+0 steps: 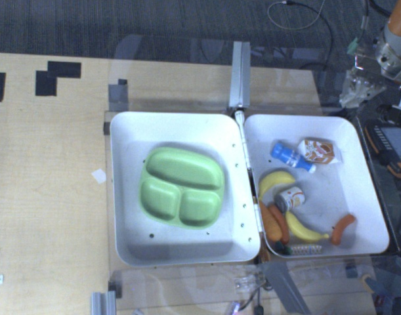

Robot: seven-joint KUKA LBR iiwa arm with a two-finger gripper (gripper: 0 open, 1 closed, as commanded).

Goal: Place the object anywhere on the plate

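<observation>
A green three-compartment plate (pixel 182 187) lies in the left white bin (pixel 125 241) with nothing on it. The right bin (pixel 364 153) holds a blue bottle (pixel 293 157), a brown and white packet (pixel 317 150), a yellow banana (pixel 293 222), a small can (pixel 289 199), an orange carrot (pixel 273 224) and a red sausage (pixel 342 229). My gripper (pixel 358 92) hangs beyond the right bin's far right corner, outside the bin and well away from all the objects. Nothing is seen held in it.
A metal post (pixel 239 74) stands at the back between the two bins. Cables (pixel 318 12) trail over the dark floor behind the bench. A dark device (pixel 387 146) sits just right of the right bin. Bare wooden bench top (pixel 49 176) stretches to the left.
</observation>
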